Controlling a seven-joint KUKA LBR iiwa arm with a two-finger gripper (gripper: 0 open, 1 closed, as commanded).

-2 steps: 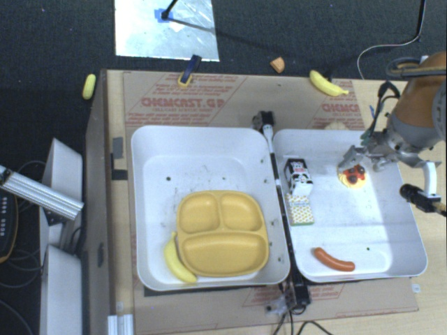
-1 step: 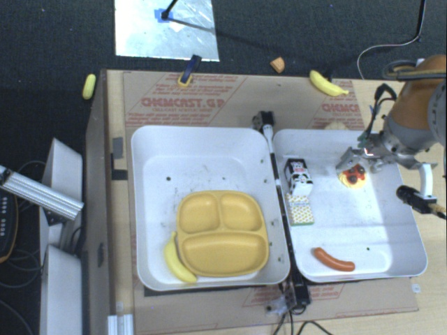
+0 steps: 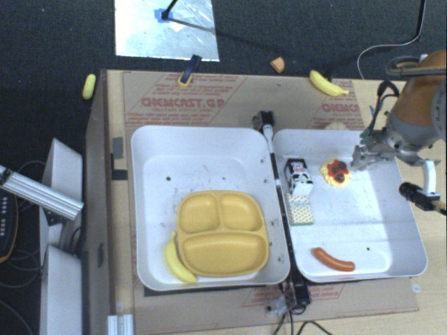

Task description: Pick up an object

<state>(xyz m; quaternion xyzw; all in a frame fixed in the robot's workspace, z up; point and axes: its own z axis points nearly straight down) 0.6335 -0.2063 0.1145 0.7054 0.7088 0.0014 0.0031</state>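
The right bin (image 3: 412,246) holds a yellow-and-red toy food (image 3: 336,173), a black-and-white carton (image 3: 299,176), a pale checked cracker (image 3: 302,212) and a red sausage (image 3: 334,259). My gripper (image 3: 362,158) hangs low over the bin's upper right part, just right of the yellow-and-red toy and close to it. The grey and orange arm (image 3: 419,110) comes in from the right edge. Nothing shows as held.
The left bin (image 3: 154,152) carries a yellow divided plate (image 3: 222,232) with a banana (image 3: 177,260) beside it. Outside the bins lie another banana (image 3: 327,84), a small orange piece (image 3: 278,64) and a yellow piece (image 3: 89,86). A black part (image 3: 419,195) juts over the right bin's right side.
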